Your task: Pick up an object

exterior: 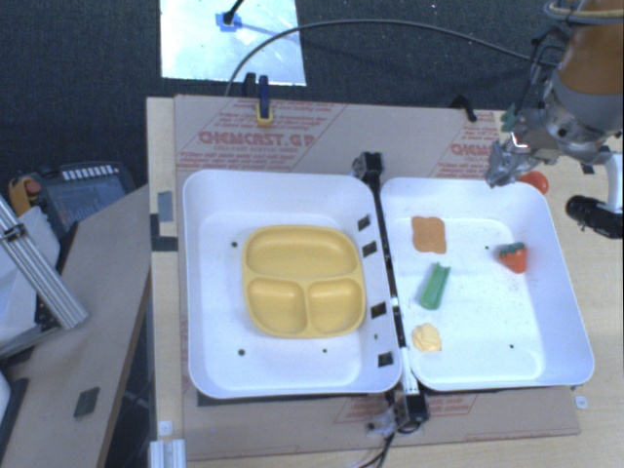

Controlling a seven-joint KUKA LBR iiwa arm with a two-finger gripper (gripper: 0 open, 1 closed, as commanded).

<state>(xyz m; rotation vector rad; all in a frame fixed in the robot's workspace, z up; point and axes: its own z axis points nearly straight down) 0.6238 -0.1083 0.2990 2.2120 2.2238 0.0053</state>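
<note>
In the right bin [561, 291] lie four small things, spread over its white floor. An orange-brown, roughly square piece [428, 234] sits toward the far left part; just nearer, a green stick-shaped piece [434, 286] lies at a slant; nearer again, a pale yellow lumpy piece [426, 337] rests close to the bin's left wall. Well apart from these, toward the right wall, is a red piece with a green top [514, 256], rounded like a small toy fruit. All look like matte plastic toy foods.

The jaws [505, 169] hang over the far right corner of this bin, above its rim, well apart from all four pieces; the red piece is the nearest, lying below them in the view. Whether the jaws are open or closed cannot be told, and nothing can be seen between them. Just beside them, at the bin's far edge, a small orange-red rounded thing [533, 179] shows partly.

The arm [585, 66] comes in from the upper right, its orange band above a grey metal wrist, pointing down and leftward.

The left bin [210, 261] holds a yellow, glossy tray [302, 281] with three compartments and rounded corners. Both bins rest on a tabletop [161, 164] covered with printed cardboard.
</note>
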